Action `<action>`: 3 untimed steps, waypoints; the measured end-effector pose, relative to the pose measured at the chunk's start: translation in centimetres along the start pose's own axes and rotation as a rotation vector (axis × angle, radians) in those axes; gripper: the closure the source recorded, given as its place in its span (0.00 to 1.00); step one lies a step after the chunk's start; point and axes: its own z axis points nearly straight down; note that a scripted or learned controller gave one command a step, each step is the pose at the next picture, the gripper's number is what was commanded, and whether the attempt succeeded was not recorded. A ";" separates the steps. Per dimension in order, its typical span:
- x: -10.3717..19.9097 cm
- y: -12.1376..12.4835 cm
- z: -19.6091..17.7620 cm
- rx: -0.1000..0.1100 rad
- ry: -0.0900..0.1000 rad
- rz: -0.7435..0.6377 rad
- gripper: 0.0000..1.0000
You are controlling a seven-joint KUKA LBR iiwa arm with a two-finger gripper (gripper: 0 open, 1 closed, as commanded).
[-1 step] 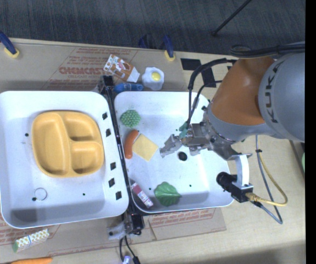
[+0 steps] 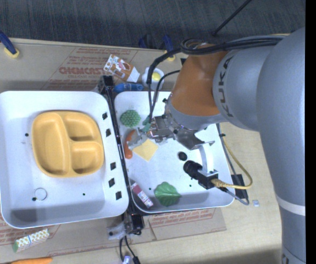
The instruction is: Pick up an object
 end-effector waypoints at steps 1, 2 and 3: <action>-5.6 -0.8 7.8 0.002 0.001 -0.103 0.00; -6.8 4.7 10.0 0.000 0.000 -0.004 0.00; -6.0 2.4 10.0 0.003 0.002 0.237 0.00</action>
